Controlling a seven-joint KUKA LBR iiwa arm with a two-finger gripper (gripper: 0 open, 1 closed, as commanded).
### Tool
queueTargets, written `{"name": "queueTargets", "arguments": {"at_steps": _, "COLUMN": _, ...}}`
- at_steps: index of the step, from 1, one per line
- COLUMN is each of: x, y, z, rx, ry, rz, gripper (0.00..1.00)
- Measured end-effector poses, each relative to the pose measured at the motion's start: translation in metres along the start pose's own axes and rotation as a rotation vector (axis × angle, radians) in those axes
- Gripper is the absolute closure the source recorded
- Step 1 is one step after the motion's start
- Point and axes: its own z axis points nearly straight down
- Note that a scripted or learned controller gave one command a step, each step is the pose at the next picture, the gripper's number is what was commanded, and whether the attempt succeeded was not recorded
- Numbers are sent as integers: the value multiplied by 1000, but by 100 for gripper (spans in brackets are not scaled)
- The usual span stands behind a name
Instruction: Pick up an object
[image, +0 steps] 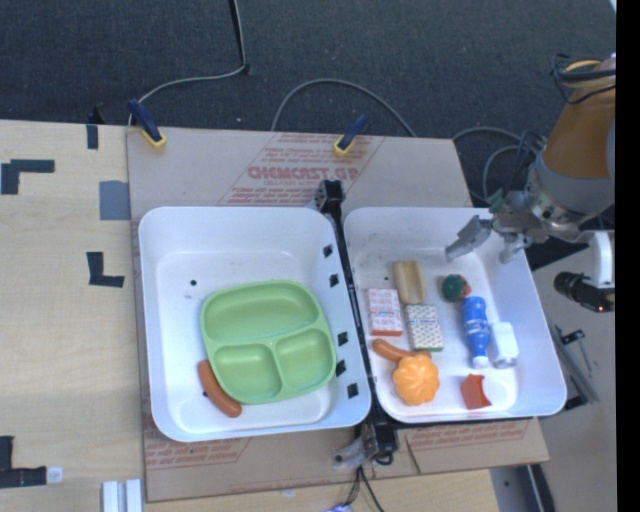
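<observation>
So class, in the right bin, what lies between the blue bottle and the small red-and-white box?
In the camera view, a green-patterned packet lies between the blue bottle and the red-and-white box, beside the box.

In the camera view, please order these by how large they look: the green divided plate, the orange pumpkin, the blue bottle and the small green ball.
1. green divided plate, by far the largest
2. orange pumpkin and blue bottle: too close to rank; the bottle is longer, the pumpkin wider
3. small green ball, the smallest
</observation>
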Motion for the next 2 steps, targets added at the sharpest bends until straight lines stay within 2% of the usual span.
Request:
{"name": "queueTargets", "arguments": {"at_steps": 1, "x": -41, "y": -15, "z": 132, "rx": -3, "ry": 0, "rz": 0, "gripper": 0}}
{"name": "queueTargets", "arguments": {"at_steps": 2, "x": -40, "y": -15, "z": 127, "rx": 2, "ry": 4, "rz": -2, "gripper": 100}}
